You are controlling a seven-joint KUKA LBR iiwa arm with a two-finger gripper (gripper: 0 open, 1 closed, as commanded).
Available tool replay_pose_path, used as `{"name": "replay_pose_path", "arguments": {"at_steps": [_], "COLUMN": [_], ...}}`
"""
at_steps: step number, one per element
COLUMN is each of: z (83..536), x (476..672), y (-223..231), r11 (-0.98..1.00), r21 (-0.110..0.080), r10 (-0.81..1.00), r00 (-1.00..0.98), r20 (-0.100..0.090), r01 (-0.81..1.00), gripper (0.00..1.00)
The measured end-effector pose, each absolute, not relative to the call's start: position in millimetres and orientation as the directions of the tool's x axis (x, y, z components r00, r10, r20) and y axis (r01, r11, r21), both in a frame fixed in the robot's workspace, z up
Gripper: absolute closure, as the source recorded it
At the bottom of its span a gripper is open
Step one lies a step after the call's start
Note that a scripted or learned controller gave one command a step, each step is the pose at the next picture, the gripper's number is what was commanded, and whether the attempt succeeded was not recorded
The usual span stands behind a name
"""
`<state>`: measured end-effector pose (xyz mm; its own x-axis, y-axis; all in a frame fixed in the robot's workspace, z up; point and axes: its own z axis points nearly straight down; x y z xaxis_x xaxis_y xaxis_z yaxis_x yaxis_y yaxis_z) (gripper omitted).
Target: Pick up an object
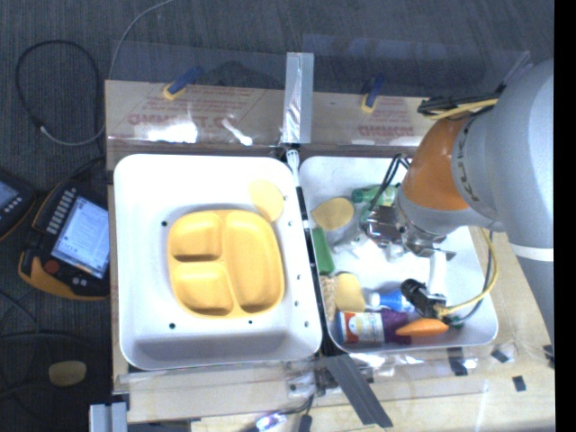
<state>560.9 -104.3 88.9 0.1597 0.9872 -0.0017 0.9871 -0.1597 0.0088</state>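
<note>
My gripper (399, 238) hangs low over the middle of the right bin (481, 327), under the orange band of the arm (434, 174), which hides most of it. Beside it to the left lie a round tan lid-like object (333, 212) and a green item (367, 194). A long green piece (322, 250) rests against the bin's left wall. Along the front of the bin lie a tan block (347, 289), a bottle with a red label (364, 326), a blue and purple item (394, 301) and an orange carrot (421, 328). Nothing shows as held.
The left bin (144, 331) holds a yellow divided plate (223, 261) and a pale yellow disc (266, 196) at its back right corner. A black cable loop (450, 306) hangs from the arm over the right bin's front. A pendant (72, 241) lies left of the bench.
</note>
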Motion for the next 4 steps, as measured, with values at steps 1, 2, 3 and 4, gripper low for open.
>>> {"name": "replay_pose_path", "arguments": {"at_steps": [1,2,3,4], "z": [100.5,89.2,96.0,179.8], "x": [522.9,580.4,581.5,631.1], "y": [-139.1,-140.5,-139.9,-79.1], "r11": [-0.415,0.105,0.105,0.093], "r21": [-0.008,0.007,0.007,-0.006], "r10": [0.910,0.994,0.994,0.996], "r00": [0.415,-0.105,-0.105,-0.093], "r20": [-0.002,-0.006,-0.003,-0.002], "r01": [0.910,0.994,0.994,0.996], "gripper": [0.00,0.00,1.00,1.00]}}
